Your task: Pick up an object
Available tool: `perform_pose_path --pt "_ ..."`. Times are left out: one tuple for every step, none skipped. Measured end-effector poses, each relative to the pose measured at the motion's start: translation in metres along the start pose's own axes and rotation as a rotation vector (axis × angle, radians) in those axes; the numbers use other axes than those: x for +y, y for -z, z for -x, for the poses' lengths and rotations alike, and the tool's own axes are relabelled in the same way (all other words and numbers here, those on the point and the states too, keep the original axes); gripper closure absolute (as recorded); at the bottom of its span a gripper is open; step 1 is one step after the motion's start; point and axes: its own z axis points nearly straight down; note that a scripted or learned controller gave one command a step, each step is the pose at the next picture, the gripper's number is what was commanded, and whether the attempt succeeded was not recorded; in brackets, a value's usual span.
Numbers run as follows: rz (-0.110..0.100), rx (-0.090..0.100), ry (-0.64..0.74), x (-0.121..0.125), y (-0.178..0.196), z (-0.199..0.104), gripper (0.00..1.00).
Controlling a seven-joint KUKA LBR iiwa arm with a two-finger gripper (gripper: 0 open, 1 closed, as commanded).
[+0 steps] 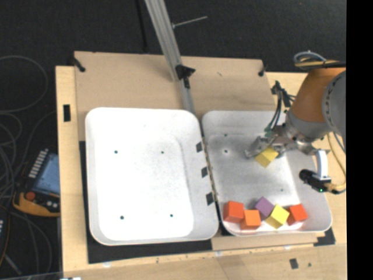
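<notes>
Now the two-finger gripper pinches a small yellow cube above the right shallow white bin, apart from the blocks clustered along its near edge.

A robotics lab: plywood bench, loose cables on dark floor, a teach pendant.

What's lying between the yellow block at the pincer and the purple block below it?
Nothing: in the camera view, bare bin floor separates the yellow block from the purple block.
</notes>
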Motion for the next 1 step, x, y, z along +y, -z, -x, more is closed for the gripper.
perform_pose_path --pt "0.007 -0.001 -0.002 0.0028 0.0147 0.0002 1.00"
